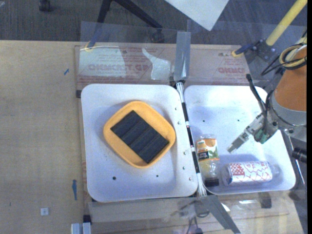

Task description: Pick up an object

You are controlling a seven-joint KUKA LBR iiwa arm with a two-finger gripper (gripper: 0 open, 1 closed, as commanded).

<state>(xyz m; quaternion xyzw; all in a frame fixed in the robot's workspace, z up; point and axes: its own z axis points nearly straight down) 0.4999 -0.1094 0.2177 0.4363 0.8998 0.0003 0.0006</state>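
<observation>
The hand (237, 144) hovered over the right bin (219, 101) above a juice bottle (208, 159) and a red-patterned bottle (249, 172), holding nothing.

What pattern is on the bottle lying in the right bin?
The bottle has a red-and-white label, partly checkered; clearest in the camera view.

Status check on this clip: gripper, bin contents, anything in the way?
Gripper over right bin, nothing between fingers. Juice bottle and red-checked bottle lie below it, untouched. Yellow tray in left bin. Path clear.
</observation>
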